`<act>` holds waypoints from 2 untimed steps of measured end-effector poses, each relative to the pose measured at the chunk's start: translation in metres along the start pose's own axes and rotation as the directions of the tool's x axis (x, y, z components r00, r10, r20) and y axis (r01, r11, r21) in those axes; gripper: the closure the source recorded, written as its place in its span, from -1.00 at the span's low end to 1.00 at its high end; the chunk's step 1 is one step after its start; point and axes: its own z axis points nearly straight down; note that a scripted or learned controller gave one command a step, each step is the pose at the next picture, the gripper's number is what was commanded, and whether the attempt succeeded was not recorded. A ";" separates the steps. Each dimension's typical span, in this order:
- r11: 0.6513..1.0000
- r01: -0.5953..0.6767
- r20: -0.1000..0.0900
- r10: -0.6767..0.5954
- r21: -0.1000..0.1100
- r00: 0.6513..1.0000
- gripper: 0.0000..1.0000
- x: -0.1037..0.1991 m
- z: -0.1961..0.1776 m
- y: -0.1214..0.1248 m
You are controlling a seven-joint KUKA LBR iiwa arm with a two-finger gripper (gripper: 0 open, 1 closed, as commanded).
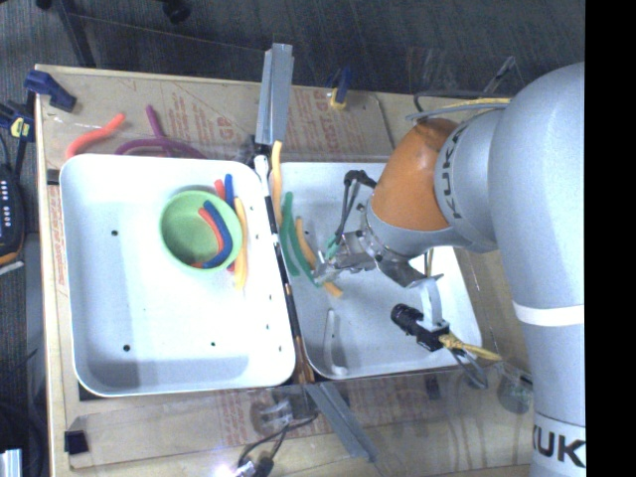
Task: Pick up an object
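My gripper (331,266) is low in the right bin (397,361), near its left wall, under the orange wrist band (417,182). Its tip sits among green strips (289,229) and an orange stick (305,250); a small green and orange bit shows right at the tip, and I cannot tell whether anything is held. A yellow stick (276,170) lies along the bin's top left edge. A pale grey piece (331,344) lies near the front. In the left bin (119,326) a green bowl (195,232) holds red, blue and yellow sticks.
The arm's grey body (537,217) covers the right bin's right side. A black fitting (415,327) hangs over the bin's front. Behind the left bin lie an orange stick (95,135) and purple loops (159,147). A metal bar (273,92) stands between the bins at the back.
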 end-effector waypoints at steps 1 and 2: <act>0.998 -0.060 0.007 0.060 -0.005 0.998 1.00 0.009 -0.057 0.041; 0.998 -0.060 0.007 0.060 -0.004 0.998 -1.00 0.009 -0.057 0.040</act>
